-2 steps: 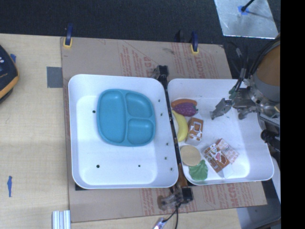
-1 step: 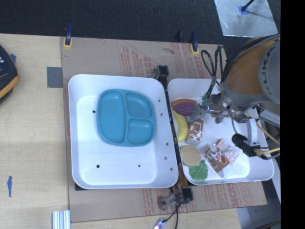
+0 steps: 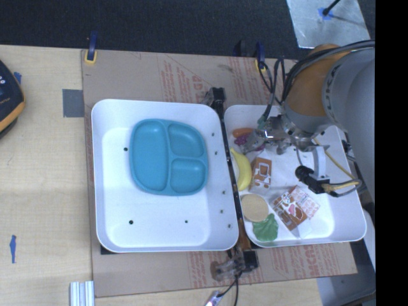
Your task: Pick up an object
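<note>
The banana [image 3: 243, 169] lies along the right bin's [image 3: 344, 225] left wall, at about nine o'clock. The gripper [image 3: 271, 136] hangs near eleven o'clock, just above a small packet [image 3: 261, 173]; how its jaws stand, I cannot tell. A blue plate [image 3: 168, 156] fills the left bin [image 3: 111, 190].

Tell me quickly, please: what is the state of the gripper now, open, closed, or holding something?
Gripper: it cannot be told. It is low over the far end of the right bin, near the banana.
</note>
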Robot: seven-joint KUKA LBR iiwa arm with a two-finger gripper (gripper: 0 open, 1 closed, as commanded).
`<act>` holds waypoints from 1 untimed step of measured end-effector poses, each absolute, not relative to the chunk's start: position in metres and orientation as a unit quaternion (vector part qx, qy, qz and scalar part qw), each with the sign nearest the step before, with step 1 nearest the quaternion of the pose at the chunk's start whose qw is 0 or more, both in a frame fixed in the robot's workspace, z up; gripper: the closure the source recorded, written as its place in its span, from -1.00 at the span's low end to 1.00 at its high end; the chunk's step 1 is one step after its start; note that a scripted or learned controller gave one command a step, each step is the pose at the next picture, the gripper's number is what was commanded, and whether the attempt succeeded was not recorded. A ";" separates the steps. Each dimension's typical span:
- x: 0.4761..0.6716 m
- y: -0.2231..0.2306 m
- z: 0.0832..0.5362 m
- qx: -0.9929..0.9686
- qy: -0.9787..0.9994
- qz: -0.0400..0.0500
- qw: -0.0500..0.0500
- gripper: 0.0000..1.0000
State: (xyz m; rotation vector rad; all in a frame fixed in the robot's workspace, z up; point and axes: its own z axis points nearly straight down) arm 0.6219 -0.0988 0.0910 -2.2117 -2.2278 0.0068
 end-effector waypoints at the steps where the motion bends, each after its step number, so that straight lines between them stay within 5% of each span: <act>1: 0.656 -0.092 0.092 -0.706 -0.709 0.001 0.001 -1.00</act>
